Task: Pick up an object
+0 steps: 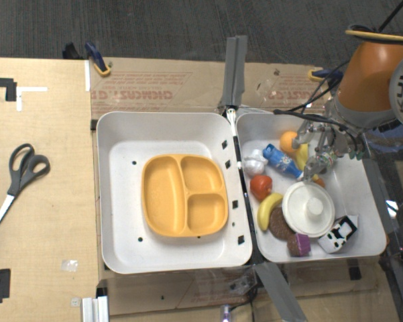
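My gripper [315,161] hangs over the back of the right bin [372,200], its fingers pointing down just above the toys. Below and to its left lie a blue bottle [281,161], an orange ball [290,140] and a yellow piece [302,155]. A white round lid or bowl [309,208] sits in the middle of that bin. Around it are a red tomato-like toy [260,186], a banana [267,208], a brown round piece [279,225], a purple piece [298,245] and a black-and-white block [339,234]. Nothing shows between the fingers.
The left bin [114,180] holds a yellow divided plate [185,195]. Scissors [19,176] lie on the wooden bench at the far left. A grey divider bar [235,72] runs behind the bins. The arm's orange band [372,72] fills the upper right.
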Robot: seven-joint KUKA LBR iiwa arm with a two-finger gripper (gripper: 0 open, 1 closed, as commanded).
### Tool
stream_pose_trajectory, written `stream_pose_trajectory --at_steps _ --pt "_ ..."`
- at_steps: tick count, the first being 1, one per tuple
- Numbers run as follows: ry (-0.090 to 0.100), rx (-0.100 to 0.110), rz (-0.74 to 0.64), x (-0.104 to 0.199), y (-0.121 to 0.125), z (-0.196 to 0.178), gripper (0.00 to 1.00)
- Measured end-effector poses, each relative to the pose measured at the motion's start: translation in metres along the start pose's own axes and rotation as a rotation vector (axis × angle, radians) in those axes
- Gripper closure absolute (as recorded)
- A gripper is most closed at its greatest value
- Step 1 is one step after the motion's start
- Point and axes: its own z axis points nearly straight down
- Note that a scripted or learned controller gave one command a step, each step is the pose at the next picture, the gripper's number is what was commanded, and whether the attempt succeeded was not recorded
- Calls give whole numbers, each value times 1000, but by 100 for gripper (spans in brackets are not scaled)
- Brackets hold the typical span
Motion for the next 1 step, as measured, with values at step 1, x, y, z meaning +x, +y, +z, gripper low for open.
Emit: stream_pose_trajectory --at_steps 1 --pt "-14 -1 85 -9 27 1 0"
